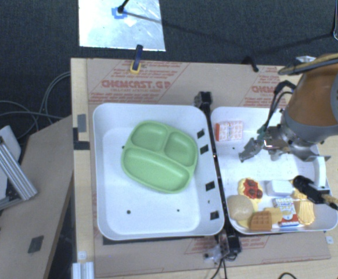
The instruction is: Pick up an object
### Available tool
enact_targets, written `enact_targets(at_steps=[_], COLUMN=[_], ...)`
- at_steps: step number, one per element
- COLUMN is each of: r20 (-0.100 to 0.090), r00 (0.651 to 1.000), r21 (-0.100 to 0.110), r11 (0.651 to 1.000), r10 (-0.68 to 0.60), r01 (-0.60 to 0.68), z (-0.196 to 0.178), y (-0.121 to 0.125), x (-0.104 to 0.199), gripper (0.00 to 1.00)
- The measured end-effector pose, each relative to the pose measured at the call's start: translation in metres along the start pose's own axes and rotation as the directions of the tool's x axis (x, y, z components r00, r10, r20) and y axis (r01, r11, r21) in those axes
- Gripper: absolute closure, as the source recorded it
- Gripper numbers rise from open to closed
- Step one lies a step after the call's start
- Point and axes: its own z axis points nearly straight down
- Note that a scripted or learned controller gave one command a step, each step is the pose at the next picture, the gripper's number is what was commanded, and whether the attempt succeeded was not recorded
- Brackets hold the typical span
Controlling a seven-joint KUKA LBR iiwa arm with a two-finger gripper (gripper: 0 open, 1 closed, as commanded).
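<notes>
— Where's your claw (251, 151)?
— Over the right bin (234, 116); grip state, I cannot tell.
— And targets?
— Toy foods (251, 205) crowd its near edge. A green divided plate (159, 155), long axis diagonal, fills the left bin (108, 214).

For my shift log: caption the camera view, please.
Gripper hovers in right bin above toy food; green divided plate sits in left bin.

A light green plate (160, 156) sits in a white bin (108, 214), a red and white packet (229, 131) and tan, yellow and red toy food (261, 211) lie in the other white bin (230, 167)
</notes>
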Motion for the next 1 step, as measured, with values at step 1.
enact_targets(at_steps=[1], r20=[-0.001], r00=[1.0], r21=[0.001], r11=[1.0], r10=[0.0], r01=[0.0], z=[0.049], y=[-0.0076], x=[0.0071], gripper=[0.0])
